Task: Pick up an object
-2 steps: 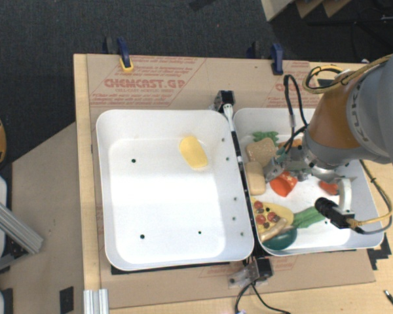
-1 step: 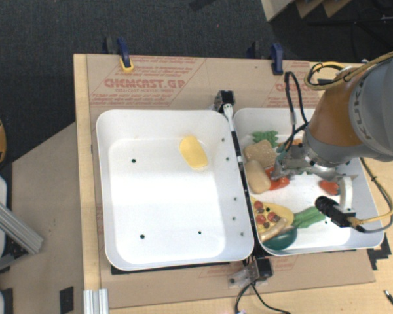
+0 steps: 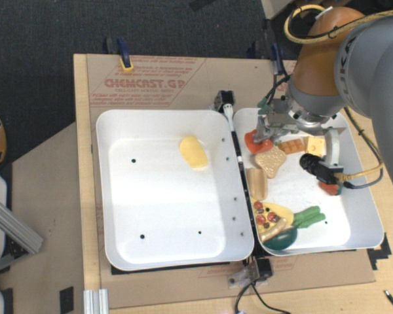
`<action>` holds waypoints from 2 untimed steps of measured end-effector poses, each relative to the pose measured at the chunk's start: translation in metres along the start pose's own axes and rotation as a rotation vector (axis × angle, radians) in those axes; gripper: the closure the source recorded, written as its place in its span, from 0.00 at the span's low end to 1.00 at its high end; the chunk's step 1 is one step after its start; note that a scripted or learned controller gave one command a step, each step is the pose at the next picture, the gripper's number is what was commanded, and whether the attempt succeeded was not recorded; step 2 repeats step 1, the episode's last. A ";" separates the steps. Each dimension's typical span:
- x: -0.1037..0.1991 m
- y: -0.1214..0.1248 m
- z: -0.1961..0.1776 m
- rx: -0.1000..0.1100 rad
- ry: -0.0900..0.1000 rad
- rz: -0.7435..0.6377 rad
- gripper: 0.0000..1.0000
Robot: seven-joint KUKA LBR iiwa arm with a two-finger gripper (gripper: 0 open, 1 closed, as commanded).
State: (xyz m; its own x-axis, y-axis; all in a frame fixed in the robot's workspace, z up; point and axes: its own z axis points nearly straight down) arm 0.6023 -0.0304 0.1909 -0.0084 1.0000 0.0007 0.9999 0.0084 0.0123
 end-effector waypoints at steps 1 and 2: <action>0.050 0.068 -0.007 0.005 0.000 0.002 1.00; 0.050 0.068 -0.007 0.005 0.000 0.002 1.00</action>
